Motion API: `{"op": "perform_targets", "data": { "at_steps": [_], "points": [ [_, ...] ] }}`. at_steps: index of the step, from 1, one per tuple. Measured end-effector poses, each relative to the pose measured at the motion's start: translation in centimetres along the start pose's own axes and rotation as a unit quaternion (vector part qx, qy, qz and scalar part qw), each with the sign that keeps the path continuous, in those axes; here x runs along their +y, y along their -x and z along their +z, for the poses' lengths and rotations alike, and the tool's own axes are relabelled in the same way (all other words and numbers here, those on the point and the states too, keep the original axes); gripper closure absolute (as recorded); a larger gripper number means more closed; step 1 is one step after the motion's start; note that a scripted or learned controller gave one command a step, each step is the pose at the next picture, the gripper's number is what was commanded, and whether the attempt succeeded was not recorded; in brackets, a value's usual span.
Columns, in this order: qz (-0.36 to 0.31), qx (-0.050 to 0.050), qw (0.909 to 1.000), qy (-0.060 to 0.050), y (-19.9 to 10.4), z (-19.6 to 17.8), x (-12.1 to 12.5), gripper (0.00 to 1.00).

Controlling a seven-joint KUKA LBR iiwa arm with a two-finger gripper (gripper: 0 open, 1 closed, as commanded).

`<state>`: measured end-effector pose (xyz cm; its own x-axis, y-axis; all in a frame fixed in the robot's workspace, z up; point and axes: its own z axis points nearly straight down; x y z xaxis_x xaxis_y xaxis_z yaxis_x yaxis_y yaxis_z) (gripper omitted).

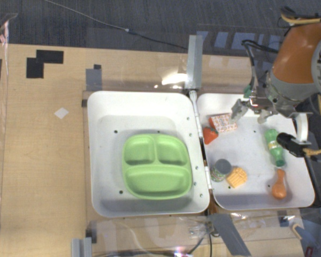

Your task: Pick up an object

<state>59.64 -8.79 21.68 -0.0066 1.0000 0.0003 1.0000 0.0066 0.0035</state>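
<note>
Nearest the lower edge of the frame stands the left bin (96,143), holding a green tray (157,166) with three compartments, set flat at its middle; the right bin (257,199) touches it along a shared rim at centre frame.

Within the right bin lie several things: a carrot (279,184) at lower right, pointing up and down the frame; a waffle (236,178) just right of a small can (221,168) near the bin's lower left; a green bottle (274,146) at the right side; a red piece (209,135) against the left wall; and a patterned box (223,123) (white with red marks) just above and right of that red piece.

From the upper right of the frame the arm (302,52) reaches in, its orange band uppermost and the wrist bent down over the bin's upper part; the gripper (245,107) hangs just above and right of the box, close to it, with nothing seen between its fingers; whether they are spread or closed I cannot tell.
</note>
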Motion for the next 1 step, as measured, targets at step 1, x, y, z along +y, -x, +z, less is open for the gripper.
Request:
{"op": "perform_targets", "data": {
  "at_steps": [1],
  "points": [
    [0.065,0.0,0.9978,0.01,1.08,10.99,4.26,0.0]
  ]
}}
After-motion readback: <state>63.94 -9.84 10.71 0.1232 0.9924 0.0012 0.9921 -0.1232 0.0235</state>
